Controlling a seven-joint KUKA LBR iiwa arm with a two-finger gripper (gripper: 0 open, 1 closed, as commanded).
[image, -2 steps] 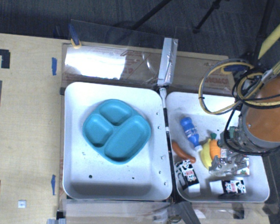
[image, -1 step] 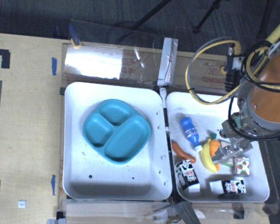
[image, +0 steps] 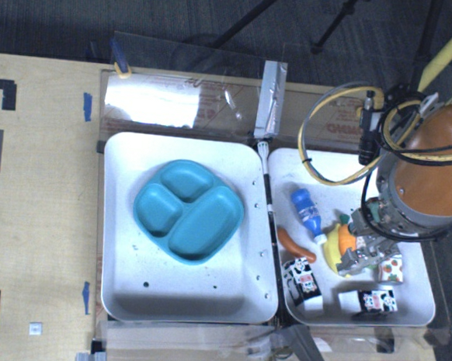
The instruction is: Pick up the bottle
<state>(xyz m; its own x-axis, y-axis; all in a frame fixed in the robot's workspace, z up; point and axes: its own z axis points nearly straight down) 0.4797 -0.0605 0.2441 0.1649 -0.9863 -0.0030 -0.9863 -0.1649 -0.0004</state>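
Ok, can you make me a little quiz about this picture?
1. True or false: the blue plate lies in the left bin.
2. Which bin holds the bottle? A left, B right.
3. Fill in: the claw hangs over the ___ bin.

Key: 1 true; 2 B, the right bin; 3 right.

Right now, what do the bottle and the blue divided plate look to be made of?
Bottle: likely plastic, blue and semi-glossy, with a white cap and a faint highlight along its side. Divided plate: probably moulded plastic, smooth satin blue, with soft rounded compartment walls and even sheen. Neither can be confirmed by look alone.
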